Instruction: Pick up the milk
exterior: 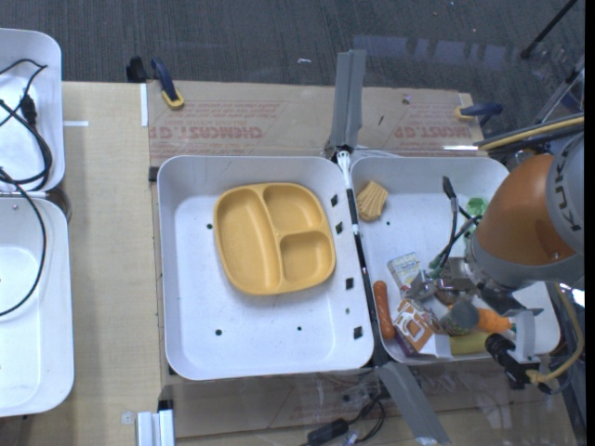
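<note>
The milk (405,269), judged to be the small pale carton, lies flat in the right bin (409,170), toward that bin's lower left, with a red-brown packet (414,325) just below it and an orange-red sausage-shaped item (381,308) to its lower left.

Risks noted: the carton sits in a crowded patch. The packet, a carrot (490,321) and a yellow block (469,343) lie close by, so a descent slightly off target could close on a neighbour instead, or pinch two items at once. Lying flat, the carton offers a broad face and may slip if taken at an edge. The bin's dividing wall is near enough to obstruct an approach from the left.

Arm pose: the arm enters from the right, its orange band (525,216) over the right bin's right half. The gripper (429,286) hangs low just beside the carton's right edge, among dark cabling. Whether the gripper is released or clenched cannot be told, and nothing is seen held.

The yellow divided plate (275,238) in the left bin (177,277) is well apart. A tan biscuit-like piece (372,200) lies at the right bin's upper left.
</note>
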Motion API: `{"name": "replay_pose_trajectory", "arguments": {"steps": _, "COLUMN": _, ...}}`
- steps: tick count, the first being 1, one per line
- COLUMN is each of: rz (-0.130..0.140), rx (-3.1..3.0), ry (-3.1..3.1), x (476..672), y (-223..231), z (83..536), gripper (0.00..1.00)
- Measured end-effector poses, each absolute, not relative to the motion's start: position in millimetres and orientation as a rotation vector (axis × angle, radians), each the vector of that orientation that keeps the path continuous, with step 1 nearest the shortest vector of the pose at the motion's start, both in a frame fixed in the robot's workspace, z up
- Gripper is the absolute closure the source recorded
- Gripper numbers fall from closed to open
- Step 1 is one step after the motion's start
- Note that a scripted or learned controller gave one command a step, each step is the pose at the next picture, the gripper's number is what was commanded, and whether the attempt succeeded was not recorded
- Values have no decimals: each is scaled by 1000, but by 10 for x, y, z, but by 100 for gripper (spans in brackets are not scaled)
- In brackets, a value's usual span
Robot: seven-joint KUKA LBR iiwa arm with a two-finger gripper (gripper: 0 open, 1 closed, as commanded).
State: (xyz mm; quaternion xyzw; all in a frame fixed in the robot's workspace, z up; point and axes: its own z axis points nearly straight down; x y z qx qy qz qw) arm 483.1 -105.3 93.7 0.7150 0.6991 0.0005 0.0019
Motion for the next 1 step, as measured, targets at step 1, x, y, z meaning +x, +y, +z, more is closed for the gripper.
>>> {"name": "replay_pose_trajectory", "arguments": {"steps": 1, "rz": -3, "rx": 2500, "ry": 1902, "x": 4885, "y": -841, "z": 1909, "gripper": 0}}
